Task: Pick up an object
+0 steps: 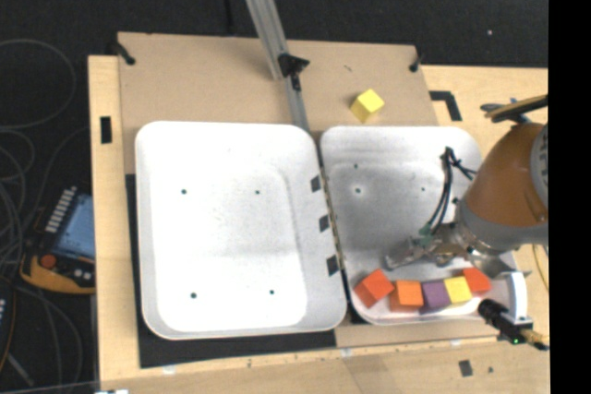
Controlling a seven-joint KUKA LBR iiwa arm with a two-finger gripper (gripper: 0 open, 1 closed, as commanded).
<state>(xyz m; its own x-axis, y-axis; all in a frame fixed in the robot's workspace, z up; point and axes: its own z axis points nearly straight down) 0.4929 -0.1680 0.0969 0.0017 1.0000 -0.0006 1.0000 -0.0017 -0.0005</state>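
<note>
Jaws' state I cannot tell; the gripper (406, 256) hovers at twelve o'clock above the orange block (407, 293) in the right bin (369, 161).

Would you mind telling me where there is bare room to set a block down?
The left bin has a bare floor. The right bin's far half is free too. Its near edge is crowded: a row of blocks with the pincer just above them.

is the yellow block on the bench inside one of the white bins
No, the yellow block lies on the brown board behind the right bin, outside both bins.
</note>
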